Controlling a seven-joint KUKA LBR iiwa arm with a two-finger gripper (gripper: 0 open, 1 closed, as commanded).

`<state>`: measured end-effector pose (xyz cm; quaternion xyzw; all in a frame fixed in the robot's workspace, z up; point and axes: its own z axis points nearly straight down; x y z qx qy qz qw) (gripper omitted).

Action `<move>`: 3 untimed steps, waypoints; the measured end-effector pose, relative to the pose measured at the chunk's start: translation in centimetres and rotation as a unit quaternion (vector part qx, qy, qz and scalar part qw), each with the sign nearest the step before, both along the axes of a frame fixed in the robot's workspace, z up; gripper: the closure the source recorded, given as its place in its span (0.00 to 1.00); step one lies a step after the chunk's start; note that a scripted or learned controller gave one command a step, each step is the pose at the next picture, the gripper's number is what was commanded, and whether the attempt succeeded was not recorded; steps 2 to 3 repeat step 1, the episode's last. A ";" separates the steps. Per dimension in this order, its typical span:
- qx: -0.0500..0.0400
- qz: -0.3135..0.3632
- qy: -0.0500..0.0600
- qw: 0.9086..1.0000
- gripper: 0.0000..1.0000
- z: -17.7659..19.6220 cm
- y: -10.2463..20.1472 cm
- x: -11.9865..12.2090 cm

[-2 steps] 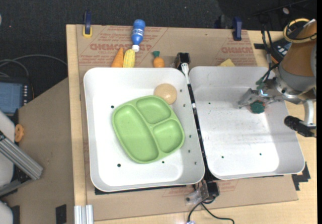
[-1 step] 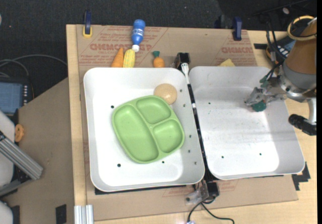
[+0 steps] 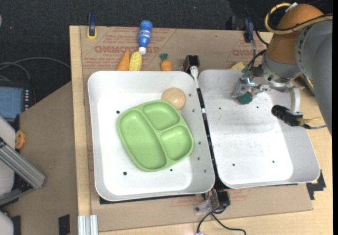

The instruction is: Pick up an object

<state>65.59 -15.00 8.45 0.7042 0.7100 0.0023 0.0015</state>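
Observation:
My gripper (image 3: 245, 91) hangs low over the back left part of the right bin (image 3: 264, 149), reaching in from the right under the grey arm with its orange band (image 3: 296, 20). A small teal piece (image 3: 245, 99) sits at the gripper's lower end, just above the bin floor; I cannot tell whether it is held. In the left bin (image 3: 103, 139) lies a green divided plate (image 3: 155, 134). A tan round object (image 3: 174, 97) rests against the plate's far edge.
Behind the left bin, on the bench, lie a blue-and-white bottle (image 3: 143, 35), a corn cob (image 3: 135, 60), a carrot (image 3: 123, 61), a small carrot (image 3: 166, 63) and a black item (image 3: 191, 62). A black part with a cable (image 3: 285, 114) hangs over the right bin's right side.

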 end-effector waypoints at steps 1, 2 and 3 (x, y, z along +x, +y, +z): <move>0.000 -0.001 -0.001 1.000 1.00 10.7 6.8 -0.2; 0.000 -0.001 -0.001 1.000 1.00 10.7 6.8 -0.2; 0.000 -0.001 -0.001 1.000 1.00 10.7 6.8 -0.2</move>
